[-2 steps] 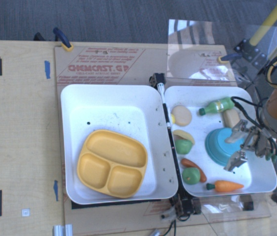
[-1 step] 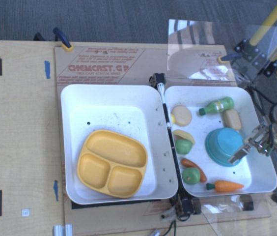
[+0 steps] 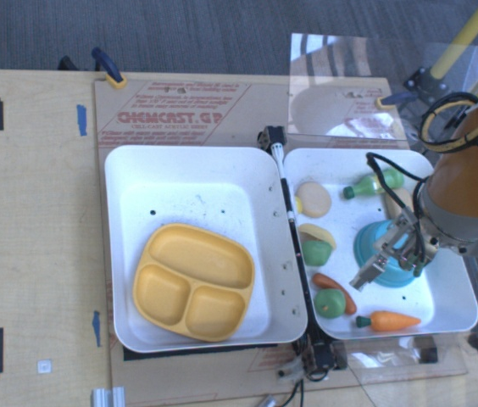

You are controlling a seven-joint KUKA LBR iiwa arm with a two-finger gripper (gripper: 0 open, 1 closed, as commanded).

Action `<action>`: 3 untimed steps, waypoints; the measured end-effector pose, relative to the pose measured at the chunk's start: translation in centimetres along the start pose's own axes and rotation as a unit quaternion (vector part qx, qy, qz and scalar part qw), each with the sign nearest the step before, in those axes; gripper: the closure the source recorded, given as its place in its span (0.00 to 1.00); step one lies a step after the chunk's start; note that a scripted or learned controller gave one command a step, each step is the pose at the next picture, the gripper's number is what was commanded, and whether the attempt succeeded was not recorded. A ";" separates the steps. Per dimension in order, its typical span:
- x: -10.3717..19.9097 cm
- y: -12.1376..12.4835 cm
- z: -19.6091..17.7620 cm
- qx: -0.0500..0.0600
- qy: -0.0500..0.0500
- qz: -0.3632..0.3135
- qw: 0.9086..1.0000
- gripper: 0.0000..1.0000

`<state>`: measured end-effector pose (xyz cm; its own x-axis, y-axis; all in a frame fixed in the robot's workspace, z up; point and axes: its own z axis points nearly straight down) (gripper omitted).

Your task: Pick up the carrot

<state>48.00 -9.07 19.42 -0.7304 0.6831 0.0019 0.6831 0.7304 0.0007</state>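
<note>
The carrot (image 3: 391, 320) is orange with a small green stub at its left end. It lies flat along the front wall of the right bin (image 3: 459, 308). My gripper (image 3: 373, 271) hangs over the middle of that bin, slanting down to the left across a blue bowl (image 3: 385, 248). Its tip sits a short way above and to the left of the carrot, apart from it. Nothing shows held in it. The grey and orange arm (image 3: 468, 185) covers the bin's right side.
The right bin also holds a beige egg (image 3: 314, 198), a green bottle (image 3: 373, 184), a yellow-green fruit (image 3: 315, 244), a red pepper (image 3: 333, 283) and a green ball (image 3: 330, 303). A yellow divided plate (image 3: 192, 281) lies in the left bin (image 3: 188, 176).
</note>
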 end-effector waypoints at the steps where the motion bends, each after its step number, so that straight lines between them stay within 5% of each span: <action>1: 3.8 5.6 -1.2 -0.002 -0.003 0.020 1.000 0.00; 2: 14.2 15.2 -12.2 -0.003 -0.003 -0.124 0.992 0.00; 3: 17.4 18.3 6.7 0.003 0.001 -0.160 0.987 0.00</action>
<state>47.83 16.17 12.78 -0.9087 0.4175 0.0055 0.4175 0.9087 -0.0046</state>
